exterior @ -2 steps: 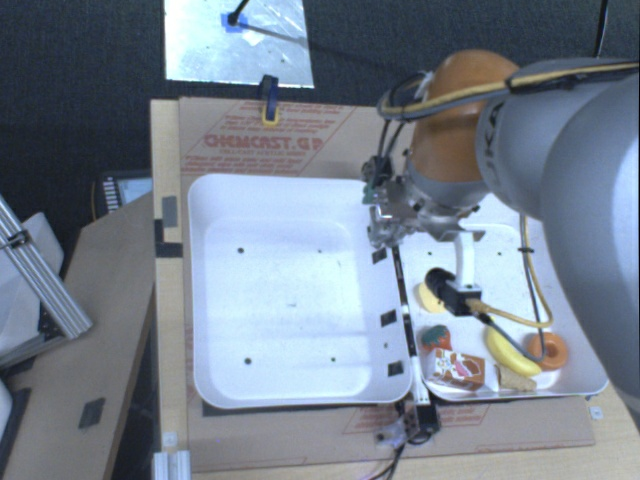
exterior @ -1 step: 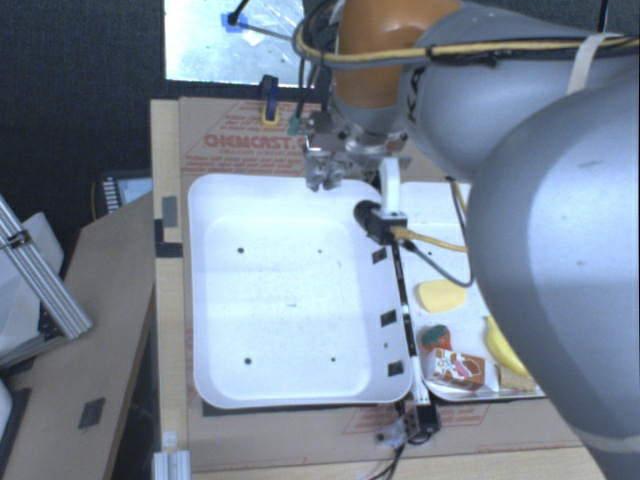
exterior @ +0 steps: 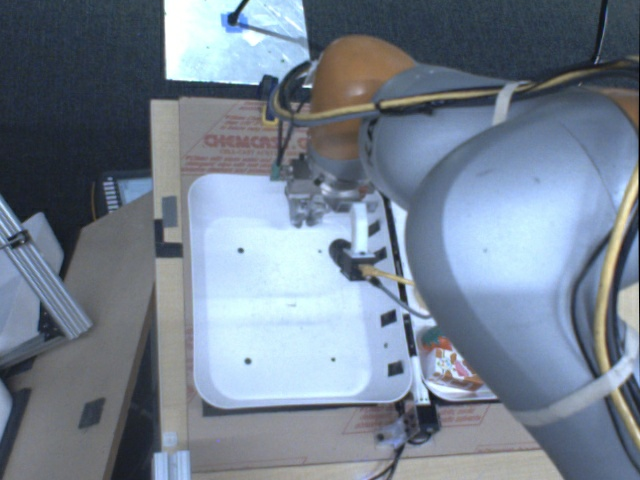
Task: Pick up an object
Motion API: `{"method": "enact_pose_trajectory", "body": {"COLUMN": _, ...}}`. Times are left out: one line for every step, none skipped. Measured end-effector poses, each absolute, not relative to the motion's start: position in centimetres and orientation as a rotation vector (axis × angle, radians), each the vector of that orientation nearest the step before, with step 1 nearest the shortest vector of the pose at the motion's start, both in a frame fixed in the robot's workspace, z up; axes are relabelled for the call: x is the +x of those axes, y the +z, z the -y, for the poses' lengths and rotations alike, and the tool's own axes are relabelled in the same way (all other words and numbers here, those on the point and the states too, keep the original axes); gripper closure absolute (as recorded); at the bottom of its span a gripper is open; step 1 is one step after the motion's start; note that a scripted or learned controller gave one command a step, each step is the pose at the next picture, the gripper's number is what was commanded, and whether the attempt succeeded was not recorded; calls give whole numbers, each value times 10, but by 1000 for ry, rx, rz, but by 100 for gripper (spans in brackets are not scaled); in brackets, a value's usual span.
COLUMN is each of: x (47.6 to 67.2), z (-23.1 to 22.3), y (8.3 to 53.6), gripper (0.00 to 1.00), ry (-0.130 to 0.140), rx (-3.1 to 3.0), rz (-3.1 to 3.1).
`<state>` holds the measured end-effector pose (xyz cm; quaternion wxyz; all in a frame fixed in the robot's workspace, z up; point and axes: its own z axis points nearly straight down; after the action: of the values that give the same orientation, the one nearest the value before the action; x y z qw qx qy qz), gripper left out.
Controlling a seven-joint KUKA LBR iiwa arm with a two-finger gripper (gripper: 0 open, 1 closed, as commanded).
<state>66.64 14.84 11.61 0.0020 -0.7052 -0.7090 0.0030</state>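
The metal claw [exterior: 303, 211] hangs just above the far end of the left bin [exterior: 215, 268], and whether it is wide or narrow cannot be told. That bin is smooth white plastic, shallow, with rounded corners and a few small dark dots on its floor. The bulky grey arm [exterior: 500, 218] covers most of the right bin [exterior: 462, 396], where a glossy packet [exterior: 450, 365] printed in orange, red and green lies near the front rim; too little shows to tell its long axis. Brown cardboard [exterior: 230, 133] with red print lies under both bins on a pale wooden table [exterior: 110, 298], with a ridged metal rail [exterior: 40, 278] at the left, a crinkled silver sheet [exterior: 215, 28] and dark floor [exterior: 70, 68] beyond.
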Motion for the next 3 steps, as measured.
{"method": "enact_pose_trajectory", "body": {"x": 670, "z": -186, "y": 264, "gripper": 100, "ry": -23, "rx": -2217, "rz": 2236}}
{"method": "enact_pose_trajectory", "body": {"x": 655, "z": -158, "y": 79, "gripper": 100, "ry": 18, "rx": -2218, "rz": 2215}}
{"method": "enact_pose_trajectory", "body": {"x": 669, "z": -195, "y": 85, "gripper": 100, "ry": -6, "rx": -2215, "rz": 2229}}
